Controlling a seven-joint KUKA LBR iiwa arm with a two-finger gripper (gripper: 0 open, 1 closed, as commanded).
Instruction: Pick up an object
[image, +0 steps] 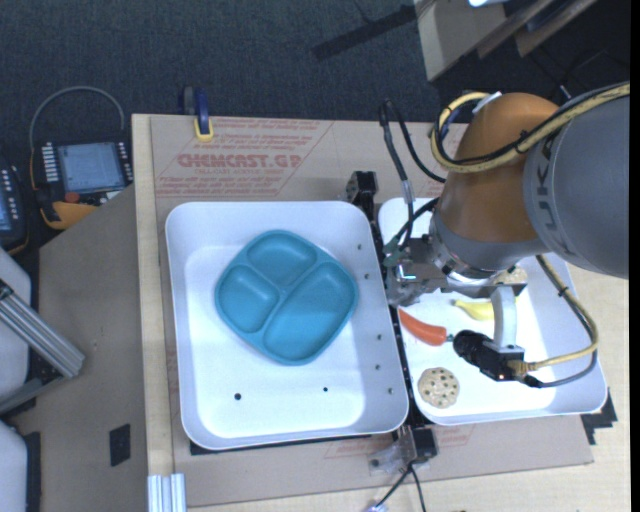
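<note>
Two white bins, blue plate (287, 296) mid-left, cookie (438, 386) near right bin's (560, 395) front rim

Cookie (438, 385), carrot (421, 327), banana (474, 309), right bin (545, 400)

You have dark blue-grey carpet (250, 60) across the far side. The bench top (150, 300) is tan board with red lettering (240, 158) at its far edge. Off to the far left a handheld control pendant (85, 168) rests, its cable (75, 100) looping behind.
</note>
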